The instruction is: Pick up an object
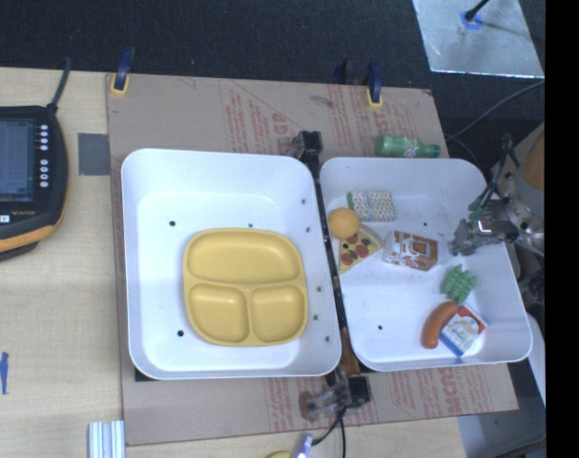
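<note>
The right bin (403,346) holds several small items: an orange ball (343,222), a pizza slice toy (357,249), a patterned packet (371,204), a red-and-white packet (410,251), a green leafy toy (458,281), a sausage (436,323) and a blue-and-white box (462,331). My gripper (477,233) hangs over the bin's right side, above and right of the red-and-white packet, with nothing visibly between its fingers.
The left bin (155,198) carries a yellow divided tray (244,285). A green bottle (407,146) lies on the cardboard behind the right bin. A teach pendant (17,179) rests at the bench's far left.
</note>
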`<state>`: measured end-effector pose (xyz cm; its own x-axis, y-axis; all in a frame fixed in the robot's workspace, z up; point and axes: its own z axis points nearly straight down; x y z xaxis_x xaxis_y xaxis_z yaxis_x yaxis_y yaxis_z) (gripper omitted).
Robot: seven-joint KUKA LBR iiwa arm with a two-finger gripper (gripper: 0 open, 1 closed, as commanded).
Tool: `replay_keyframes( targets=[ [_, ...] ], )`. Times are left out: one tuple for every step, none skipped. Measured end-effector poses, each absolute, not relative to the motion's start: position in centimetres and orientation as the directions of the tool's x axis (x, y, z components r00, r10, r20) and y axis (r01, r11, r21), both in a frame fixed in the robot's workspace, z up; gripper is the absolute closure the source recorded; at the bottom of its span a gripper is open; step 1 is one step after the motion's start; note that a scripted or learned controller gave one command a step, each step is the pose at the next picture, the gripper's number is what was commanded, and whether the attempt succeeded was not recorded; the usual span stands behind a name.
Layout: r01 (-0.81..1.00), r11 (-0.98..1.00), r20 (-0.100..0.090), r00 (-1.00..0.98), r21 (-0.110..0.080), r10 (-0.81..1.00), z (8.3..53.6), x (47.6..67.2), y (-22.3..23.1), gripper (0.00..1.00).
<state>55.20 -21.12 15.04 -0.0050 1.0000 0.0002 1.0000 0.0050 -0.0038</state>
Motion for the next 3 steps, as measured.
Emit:
replay_keyframes(
  targets=[
    [1.000, 0.006, -0.001, -0.006, -0.001, 1.000, 14.9, 55.6, -21.2, 1.00],
    [1.000, 0.005, 0.000, -0.005, -0.004, 1.000, 15.4, 53.6, -21.1, 1.00],
    [1.000, 0.005, 0.000, -0.005, -0.004, 1.000, 12.1, 51.6, -20.6, 1.00]
  ],
)
